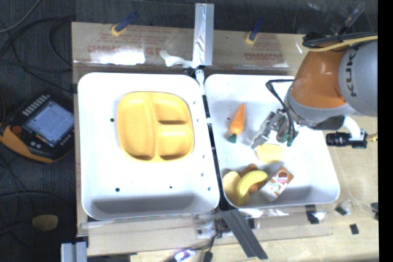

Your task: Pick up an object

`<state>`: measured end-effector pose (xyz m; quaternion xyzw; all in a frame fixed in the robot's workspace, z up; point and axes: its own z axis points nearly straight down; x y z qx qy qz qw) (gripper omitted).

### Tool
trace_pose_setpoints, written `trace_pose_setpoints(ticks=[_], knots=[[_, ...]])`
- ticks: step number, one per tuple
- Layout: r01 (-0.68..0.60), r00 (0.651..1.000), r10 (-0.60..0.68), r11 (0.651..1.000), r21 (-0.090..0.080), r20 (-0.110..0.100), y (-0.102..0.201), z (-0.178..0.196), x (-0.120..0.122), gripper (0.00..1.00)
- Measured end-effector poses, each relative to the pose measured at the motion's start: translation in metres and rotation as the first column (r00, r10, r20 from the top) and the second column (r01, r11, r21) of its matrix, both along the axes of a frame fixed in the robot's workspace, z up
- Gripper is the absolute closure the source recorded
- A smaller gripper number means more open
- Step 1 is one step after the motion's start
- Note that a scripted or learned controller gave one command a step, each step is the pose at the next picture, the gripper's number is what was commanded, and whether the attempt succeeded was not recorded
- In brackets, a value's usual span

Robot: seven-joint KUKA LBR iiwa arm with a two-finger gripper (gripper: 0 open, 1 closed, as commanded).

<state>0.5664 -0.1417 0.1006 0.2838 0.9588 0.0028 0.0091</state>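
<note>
Camera view: two bins.
Left bin (92, 193): yellow tray (155, 126).
Right bin (325, 184): carrot (237, 121), banana (249, 181), small carton (276, 183).
Gripper (270, 132): fingers slightly parted, gripping nothing, beside carrot.

Two white bins (92, 150), one yellow tray (155, 126), one carrot (237, 120), one banana (249, 183).

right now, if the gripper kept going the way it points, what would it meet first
The gripper points down and to the view's left, just above a pale yellow piece. It would probably meet that first, or bare bin floor beside the carrot; depth is unclear.
</note>
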Motion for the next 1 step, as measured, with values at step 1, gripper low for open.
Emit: trace_pose_setpoints(ticks=[1], knots=[[0.000,1.000,0.000,1.000,0.000,0.000,0.0001,-0.0001,0.0000,0.00]])
